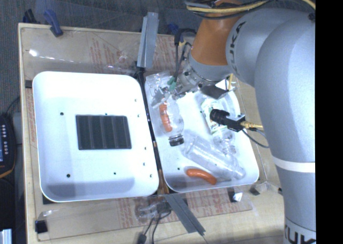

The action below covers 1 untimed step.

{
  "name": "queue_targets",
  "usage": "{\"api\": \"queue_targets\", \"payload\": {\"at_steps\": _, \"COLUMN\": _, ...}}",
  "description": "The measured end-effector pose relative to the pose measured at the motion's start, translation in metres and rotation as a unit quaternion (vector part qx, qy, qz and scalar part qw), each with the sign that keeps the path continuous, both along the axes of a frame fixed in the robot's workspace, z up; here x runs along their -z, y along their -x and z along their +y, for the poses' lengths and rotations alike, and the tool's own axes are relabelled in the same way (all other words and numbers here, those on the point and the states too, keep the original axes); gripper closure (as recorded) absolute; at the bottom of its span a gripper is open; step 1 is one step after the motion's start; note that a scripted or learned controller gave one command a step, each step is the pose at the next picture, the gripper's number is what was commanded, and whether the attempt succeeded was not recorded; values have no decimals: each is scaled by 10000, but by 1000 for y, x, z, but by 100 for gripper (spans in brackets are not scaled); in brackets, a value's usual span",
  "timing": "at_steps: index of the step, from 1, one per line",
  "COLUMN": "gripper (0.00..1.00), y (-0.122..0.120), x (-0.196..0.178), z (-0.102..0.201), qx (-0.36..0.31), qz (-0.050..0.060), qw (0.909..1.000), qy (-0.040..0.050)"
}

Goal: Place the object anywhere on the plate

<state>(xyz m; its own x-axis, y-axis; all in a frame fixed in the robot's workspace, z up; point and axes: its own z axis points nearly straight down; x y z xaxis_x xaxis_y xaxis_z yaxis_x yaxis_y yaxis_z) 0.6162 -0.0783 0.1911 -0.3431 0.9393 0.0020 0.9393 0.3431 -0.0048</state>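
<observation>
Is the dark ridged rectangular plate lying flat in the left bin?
Yes, flat: the dark ridged rectangular plate lies level on the left white bin's floor.

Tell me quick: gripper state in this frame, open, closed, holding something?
Gripper: cannot be told. It sits low over the far end of the right bin among clear plastic items, with nothing visibly between it.

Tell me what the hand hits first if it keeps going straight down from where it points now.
Probably the clear plastic item at the right bin's upper left, just under the hand; depth is hard to judge from this slant.
</observation>
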Motion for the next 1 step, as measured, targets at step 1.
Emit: {"api": "queue_targets", "payload": {"at_steps": 1, "gripper": 100, "y": 12, "x": 0, "z": 60, "qx": -1474, "qz": 1, "qw": 9891, "qy": -5}}
